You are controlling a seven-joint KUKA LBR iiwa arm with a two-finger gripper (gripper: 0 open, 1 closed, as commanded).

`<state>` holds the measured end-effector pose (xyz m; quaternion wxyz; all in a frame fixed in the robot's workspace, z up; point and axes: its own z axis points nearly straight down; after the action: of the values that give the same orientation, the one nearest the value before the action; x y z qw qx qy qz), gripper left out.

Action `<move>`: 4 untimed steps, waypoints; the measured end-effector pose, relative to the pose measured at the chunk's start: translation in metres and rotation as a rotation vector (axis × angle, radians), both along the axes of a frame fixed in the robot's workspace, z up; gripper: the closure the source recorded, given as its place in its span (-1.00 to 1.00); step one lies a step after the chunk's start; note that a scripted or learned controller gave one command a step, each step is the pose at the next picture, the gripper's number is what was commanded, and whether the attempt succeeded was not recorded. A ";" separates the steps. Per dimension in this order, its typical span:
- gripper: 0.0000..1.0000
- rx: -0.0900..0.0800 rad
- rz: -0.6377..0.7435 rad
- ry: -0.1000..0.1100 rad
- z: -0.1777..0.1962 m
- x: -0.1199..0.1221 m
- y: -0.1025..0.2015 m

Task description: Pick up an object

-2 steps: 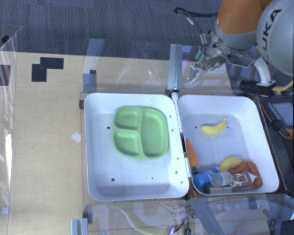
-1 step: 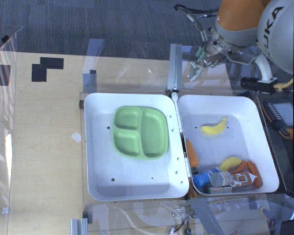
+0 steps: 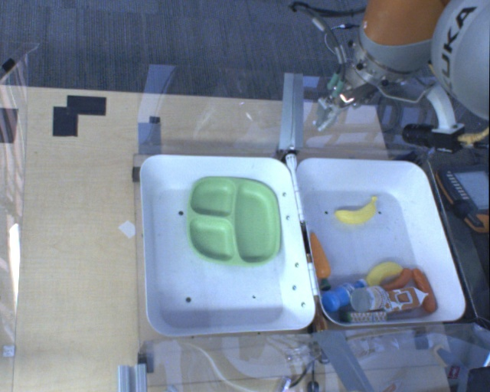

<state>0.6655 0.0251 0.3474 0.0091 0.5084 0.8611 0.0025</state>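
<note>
My gripper [image 3: 328, 115] hangs high above the back edge of the right bin [image 3: 429, 222], its fingers apart with nothing between them. In that bin a yellow banana [image 3: 357, 213] lies near the middle. A carrot [image 3: 320, 256] rests along the left wall. At the front wall a plastic bottle with a blue cap [image 3: 356, 299], a yellow lemon-like piece [image 3: 385, 272] and an orange packet [image 3: 411, 295] crowd together. The left bin [image 3: 164, 291] holds a green divided plate [image 3: 233, 219].
A metal divider post [image 3: 289, 115] stands between the bins at the back, just left of the gripper. The arm's grey body and orange band [image 3: 402, 19] fill the upper right. Cables and a dark device [image 3: 459, 191] sit right of the right bin.
</note>
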 end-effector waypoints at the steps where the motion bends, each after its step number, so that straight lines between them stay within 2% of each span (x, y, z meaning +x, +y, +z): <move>1: 1.00 0.004 -0.024 0.017 -0.038 0.005 -0.009; 4: 1.00 0.000 -0.009 0.005 -0.009 0.011 -0.006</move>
<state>0.6767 0.0191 0.3380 0.0070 0.5120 0.8589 0.0011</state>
